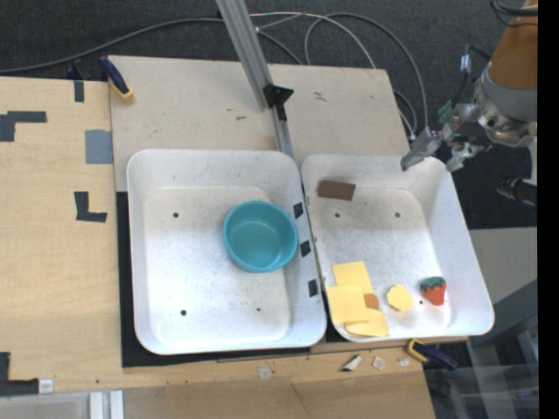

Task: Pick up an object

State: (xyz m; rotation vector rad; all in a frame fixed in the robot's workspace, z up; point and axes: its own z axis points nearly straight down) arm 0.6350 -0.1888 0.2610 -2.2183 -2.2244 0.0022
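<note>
The gripper (pixel 430 153) is seen above the far right corner of the right bin (pixel 454 225), nothing between its fingers; whether the jaws stand apart or together cannot be told, and that should be checked before any descent.

Candidates are all placed relative to the right bin. A brown block (pixel 336 189) lies near its far left corner, well apart from everything else and nearest the gripper, so it is judged the easiest target. Yellow pieces (pixel 354 298) are stacked at the near left, touching one another, and a clean single grasp there seems unlikely. A yellow disc (pixel 399 298) and a red item (pixel 433 290) lie just beside them, close to the near wall. A teal bowl (pixel 259 236) sits in the left bin (pixel 157 234).

The block would best be approached from straight above, spanned across its short side.
</note>
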